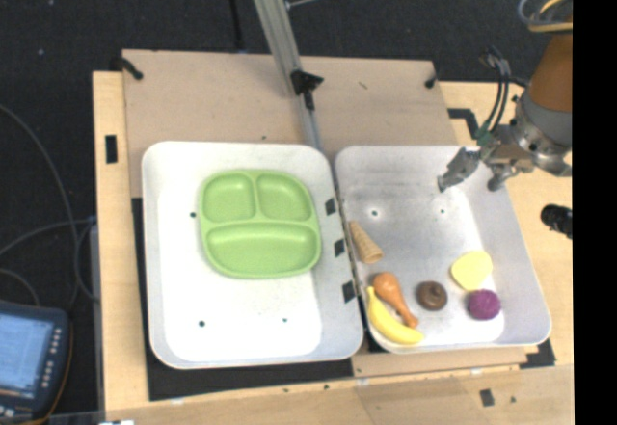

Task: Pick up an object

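Gripper (474, 170) at right bin's (405, 182) upper right edge, fingers spread, nothing between them. Arm cut off at frame right. Banana (393, 322) partly under carrot (394, 296), lower centre.

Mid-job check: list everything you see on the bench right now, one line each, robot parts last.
left bin: 1, white, left half of bench
divided plate: 1, green, in left bin
right bin: 1, white, right half of bench
cone: 1, tan, right bin, left edge
carrot: 1, orange, right bin front
banana: 1, yellow, front left corner
doughnut: 1, brown, front
yellow piece: 1, front right
purple fruit: 1, front right
gripper: 1, grey, over right bin's back right
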Controlling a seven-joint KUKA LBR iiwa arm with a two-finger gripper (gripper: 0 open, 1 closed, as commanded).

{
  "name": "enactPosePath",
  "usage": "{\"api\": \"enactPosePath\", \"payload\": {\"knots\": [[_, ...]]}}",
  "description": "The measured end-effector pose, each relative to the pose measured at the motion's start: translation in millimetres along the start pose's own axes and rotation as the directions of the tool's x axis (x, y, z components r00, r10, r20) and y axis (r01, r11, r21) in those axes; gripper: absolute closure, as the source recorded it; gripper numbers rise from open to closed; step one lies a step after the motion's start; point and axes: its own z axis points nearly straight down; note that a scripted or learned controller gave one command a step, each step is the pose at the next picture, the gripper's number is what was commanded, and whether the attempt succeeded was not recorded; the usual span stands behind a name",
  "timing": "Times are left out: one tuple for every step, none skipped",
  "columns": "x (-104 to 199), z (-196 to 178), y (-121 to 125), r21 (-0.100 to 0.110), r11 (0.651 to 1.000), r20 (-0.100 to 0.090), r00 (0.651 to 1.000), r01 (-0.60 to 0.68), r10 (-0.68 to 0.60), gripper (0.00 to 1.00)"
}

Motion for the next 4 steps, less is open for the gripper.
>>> {"api": "enactPosePath", "payload": {"knots": [[-0.1,0.0,0.0,0.000,1.000,0.001,1.000,0.001,-0.001,0.00],[5.2,59.7,4.1,0.006,1.000,0.000,1.000,0.003,-0.003,0.00],[6.2,121.3,8.4,0.006,1.000,0.000,1.000,0.004,-0.004,0.00],[4.9,127.3,8.7,0.002,1.000,0.001,1.000,0.002,-0.002,0.00]]}}
